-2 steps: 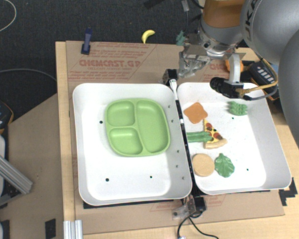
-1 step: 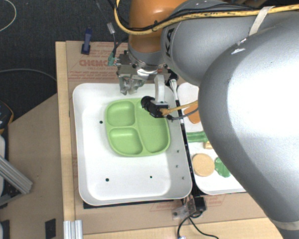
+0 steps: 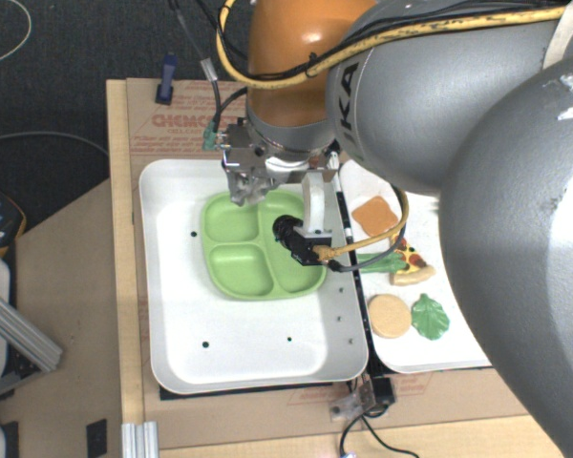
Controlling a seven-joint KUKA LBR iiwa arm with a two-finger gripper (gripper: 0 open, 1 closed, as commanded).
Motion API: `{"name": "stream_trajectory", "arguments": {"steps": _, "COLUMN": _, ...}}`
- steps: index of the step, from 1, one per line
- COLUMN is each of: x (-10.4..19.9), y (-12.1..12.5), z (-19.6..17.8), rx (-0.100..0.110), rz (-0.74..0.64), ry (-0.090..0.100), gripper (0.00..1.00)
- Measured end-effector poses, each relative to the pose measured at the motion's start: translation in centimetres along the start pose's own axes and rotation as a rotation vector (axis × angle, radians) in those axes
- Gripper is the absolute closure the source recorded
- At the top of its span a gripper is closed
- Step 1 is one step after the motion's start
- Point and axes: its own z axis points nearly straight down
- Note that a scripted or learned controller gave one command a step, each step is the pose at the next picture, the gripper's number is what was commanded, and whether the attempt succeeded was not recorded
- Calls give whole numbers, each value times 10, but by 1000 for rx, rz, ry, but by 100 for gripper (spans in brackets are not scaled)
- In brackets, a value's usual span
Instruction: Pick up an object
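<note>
A light green divided tray (image 3: pixel 253 256) lies in the left white bin (image 3: pixel 181 342), towards its back right. My gripper (image 3: pixel 250 191) hangs low over the tray's far edge, at the back compartments. The wrist and the orange band hide much of it, and I see nothing held. The right bin (image 3: pixel 449 356) holds an orange toast-like piece (image 3: pixel 375 216), a pizza slice (image 3: pixel 411 271), a round tan biscuit (image 3: pixel 390 315) and a green leafy piece (image 3: pixel 430 317).
The big grey arm covers the right bin's far and right parts. A black cable fitting (image 3: pixel 291 235) and a yellow cable (image 3: pixel 368 246) hang over the tray's right side. Brown cardboard (image 3: pixel 134 160) borders the bins.
</note>
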Motion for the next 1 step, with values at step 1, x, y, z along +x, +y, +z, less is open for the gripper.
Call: {"name": "stream_trajectory", "arguments": {"steps": 1, "x": 27, "y": -55, "z": -61, "rx": -9, "rz": -2, "ry": 3, "gripper": 100}}
